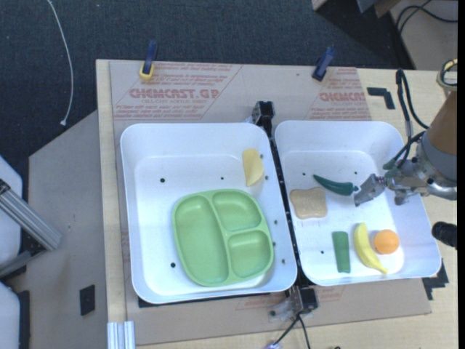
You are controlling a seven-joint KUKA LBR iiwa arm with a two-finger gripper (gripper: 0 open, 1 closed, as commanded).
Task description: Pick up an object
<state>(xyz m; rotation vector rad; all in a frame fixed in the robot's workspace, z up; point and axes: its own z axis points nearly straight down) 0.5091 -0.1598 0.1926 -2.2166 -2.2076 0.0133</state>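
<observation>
Sitting in the left bin [138, 195], a green divided plate [221, 235] fills the lower middle, and a pale yellow wedge [252, 167] lies above the plate's right corner, near the bin's right wall. Right of that plate, the right bin [320, 133] holds a tan bread slice [309, 203], a dark green pepper [333, 185] above it, a green block [341, 251], a banana [366, 248] and an orange [386, 241] touching the banana. Farther right of the plate, the gripper [370, 189] hovers just beside the pepper's tip; whether its jaws are apart I cannot tell.
</observation>
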